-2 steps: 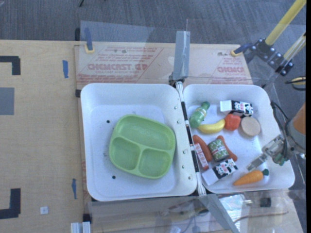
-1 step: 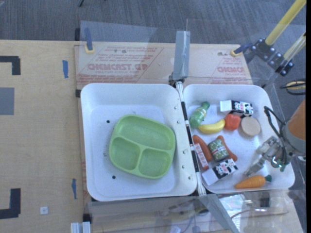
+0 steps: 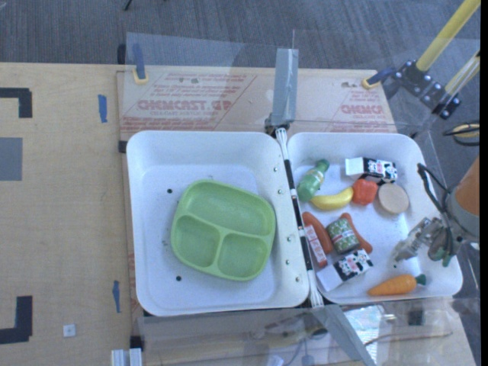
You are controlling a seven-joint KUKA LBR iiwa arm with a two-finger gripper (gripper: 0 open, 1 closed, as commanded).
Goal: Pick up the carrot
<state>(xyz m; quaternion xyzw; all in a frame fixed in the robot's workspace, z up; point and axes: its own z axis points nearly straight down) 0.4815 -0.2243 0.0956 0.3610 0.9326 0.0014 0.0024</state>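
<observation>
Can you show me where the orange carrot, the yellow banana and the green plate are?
Orange toy carrot (image 3: 392,285): camera view, middle of its body.
Yellow toy banana (image 3: 332,199): camera view, middle of its curve.
Green divided plastic plate (image 3: 183,207): camera view, left rim.

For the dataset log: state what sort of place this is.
Likely a robot lab's pick-and-place bench: two white bins on a taped board, toy food such as the carrot and banana, and the gripper reaching in.
</observation>
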